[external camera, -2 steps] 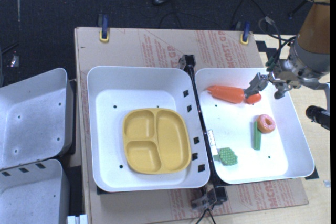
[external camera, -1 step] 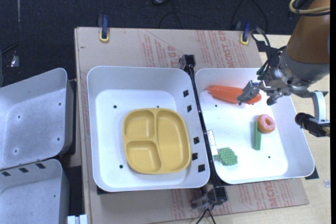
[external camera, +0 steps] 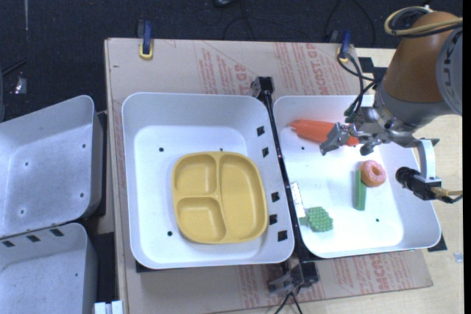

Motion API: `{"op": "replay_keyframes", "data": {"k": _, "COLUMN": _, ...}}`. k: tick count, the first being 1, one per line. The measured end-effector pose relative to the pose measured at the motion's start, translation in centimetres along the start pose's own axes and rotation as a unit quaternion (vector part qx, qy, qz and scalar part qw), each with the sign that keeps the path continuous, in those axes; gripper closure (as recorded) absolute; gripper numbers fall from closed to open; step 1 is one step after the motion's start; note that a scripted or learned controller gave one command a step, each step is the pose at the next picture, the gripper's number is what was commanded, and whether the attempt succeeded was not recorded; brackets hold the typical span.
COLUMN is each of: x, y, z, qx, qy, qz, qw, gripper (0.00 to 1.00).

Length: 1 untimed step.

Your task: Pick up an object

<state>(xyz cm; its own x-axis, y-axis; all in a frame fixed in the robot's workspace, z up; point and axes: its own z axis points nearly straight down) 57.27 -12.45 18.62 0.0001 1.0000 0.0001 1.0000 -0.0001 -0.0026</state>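
My gripper (external camera: 347,143) hangs over the upper middle of the right bin (external camera: 390,239), its dark fingers spread open with nothing between them. An orange carrot-shaped toy (external camera: 312,130) lies just left of the fingers, its right end partly covered by them. Below and to the right sits a pink and orange donut (external camera: 374,173), touching the top of a green stick (external camera: 360,192). A green knobbly block (external camera: 319,219) rests near the bin's lower left corner.
The left bin (external camera: 147,158) holds a yellow divided plate (external camera: 219,196). A black divider (external camera: 276,158) runs between the bins. The arm's orange band (external camera: 419,62) looms over the right bin's upper right. Extra white bins (external camera: 44,158) lie off the bench at left.
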Motion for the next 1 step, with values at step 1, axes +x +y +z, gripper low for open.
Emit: {"op": "replay_keyframes", "data": {"k": 1, "x": -0.04, "y": 0.16, "z": 6.36, "qx": 0.001, "qy": 0.000, "qz": 0.000, "qw": 1.0000, "gripper": 0.00}}
